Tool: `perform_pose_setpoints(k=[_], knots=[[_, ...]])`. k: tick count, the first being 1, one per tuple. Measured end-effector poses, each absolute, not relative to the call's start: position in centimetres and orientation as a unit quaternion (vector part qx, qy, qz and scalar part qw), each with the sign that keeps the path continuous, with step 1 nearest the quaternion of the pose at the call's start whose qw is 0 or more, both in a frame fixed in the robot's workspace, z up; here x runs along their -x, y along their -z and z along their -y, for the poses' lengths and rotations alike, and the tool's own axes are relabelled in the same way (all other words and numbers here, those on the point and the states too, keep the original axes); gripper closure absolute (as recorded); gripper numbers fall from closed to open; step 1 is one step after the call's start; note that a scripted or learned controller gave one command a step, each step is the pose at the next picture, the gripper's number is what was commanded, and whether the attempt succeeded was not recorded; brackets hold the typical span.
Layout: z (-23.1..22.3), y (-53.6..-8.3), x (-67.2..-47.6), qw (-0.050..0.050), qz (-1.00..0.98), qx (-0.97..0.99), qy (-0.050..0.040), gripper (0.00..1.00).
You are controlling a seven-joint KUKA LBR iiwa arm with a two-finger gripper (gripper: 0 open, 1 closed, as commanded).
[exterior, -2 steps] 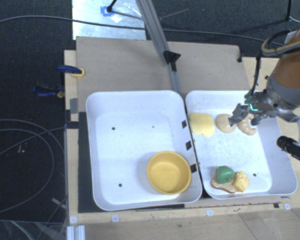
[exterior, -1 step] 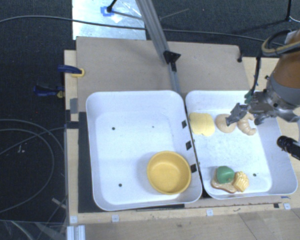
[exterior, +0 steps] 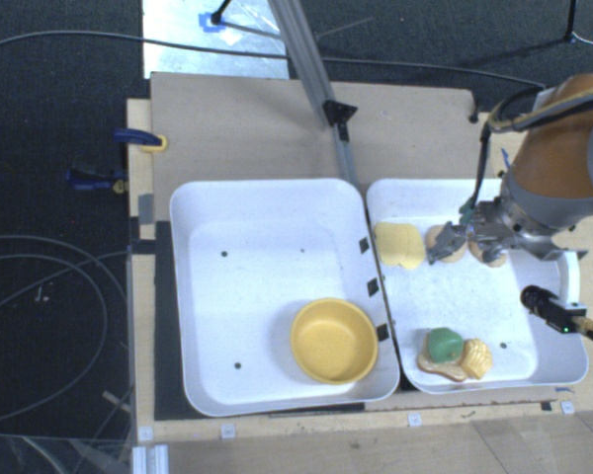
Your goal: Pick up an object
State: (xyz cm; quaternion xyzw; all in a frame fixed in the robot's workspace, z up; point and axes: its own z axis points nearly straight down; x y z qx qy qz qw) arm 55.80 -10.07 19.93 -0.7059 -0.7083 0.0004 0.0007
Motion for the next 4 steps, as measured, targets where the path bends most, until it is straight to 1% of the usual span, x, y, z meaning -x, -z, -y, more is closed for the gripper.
perform_pose_setpoints(k=[1,2,3,4], knots=[[9.5,-14.8,-54.9,0.002,0.707,0.707,-0.0009,0.00],[9.5,-9.6,-54.9,0.001,0.707,0.707,-0.0006,0.00],[9.5,-10.9,-54.9,0.000,0.707,0.707,0.0005,1.00],[8.6,-15.8,-54.9,-0.002,0.709,0.705,0.0019,1.00]])
